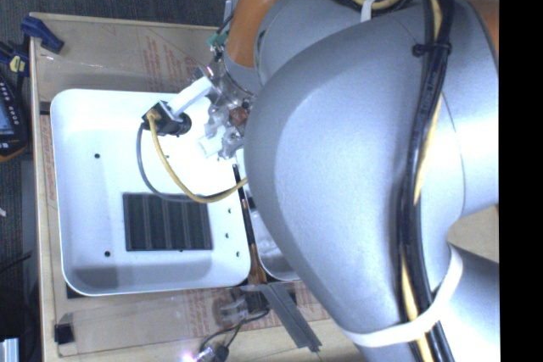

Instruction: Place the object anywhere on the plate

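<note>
A dark grey ribbed rectangular plate [167,222] lies flat in the left white bin [85,182], toward its near side. My gripper [215,134] hangs over the bin's right part, above and to the right of the plate and apart from it. A black fitting with a yellow cable loop [170,121] sits just left of the gripper. Whether anything is held there is too cluttered and bright to make out. The large grey arm [365,157] with its orange band [254,4] hides everything to the right.
A sliver of the right bin [273,264] peeks out under the arm. The wooden bench [127,47] frames the bins. Blue clamps [41,33] sit at the far left corner, and a metal bracket [288,314] lies at the near edge.
</note>
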Robot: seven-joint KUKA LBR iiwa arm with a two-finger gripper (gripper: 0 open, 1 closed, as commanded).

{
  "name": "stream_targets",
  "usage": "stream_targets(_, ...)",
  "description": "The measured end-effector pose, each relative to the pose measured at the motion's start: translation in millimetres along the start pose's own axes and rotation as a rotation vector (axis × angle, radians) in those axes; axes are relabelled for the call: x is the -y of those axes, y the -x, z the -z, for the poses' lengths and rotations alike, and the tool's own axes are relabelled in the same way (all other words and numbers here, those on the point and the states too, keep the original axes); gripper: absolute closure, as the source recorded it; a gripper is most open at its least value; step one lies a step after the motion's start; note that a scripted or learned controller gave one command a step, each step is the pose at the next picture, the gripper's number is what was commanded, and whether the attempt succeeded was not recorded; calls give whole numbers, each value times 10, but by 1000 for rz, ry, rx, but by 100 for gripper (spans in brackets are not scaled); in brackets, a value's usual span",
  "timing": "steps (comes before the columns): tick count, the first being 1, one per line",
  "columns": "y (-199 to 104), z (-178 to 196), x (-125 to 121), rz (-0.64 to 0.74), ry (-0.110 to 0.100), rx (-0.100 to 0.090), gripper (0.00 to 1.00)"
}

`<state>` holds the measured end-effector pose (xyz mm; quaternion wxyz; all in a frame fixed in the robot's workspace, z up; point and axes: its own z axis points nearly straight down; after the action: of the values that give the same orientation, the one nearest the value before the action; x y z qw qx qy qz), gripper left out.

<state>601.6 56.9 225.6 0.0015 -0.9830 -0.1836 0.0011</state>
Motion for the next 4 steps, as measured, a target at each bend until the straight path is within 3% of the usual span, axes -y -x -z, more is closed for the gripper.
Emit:
stream_targets(1,-581,-871,668,-36,3,2,100)
stream_targets(2,-192,612,590,92,0,-1,100)
stream_targets(3,-779,-892,821,67,3,5,100)
stream_targets(4,-664,-606,708,567,-4,6,100)
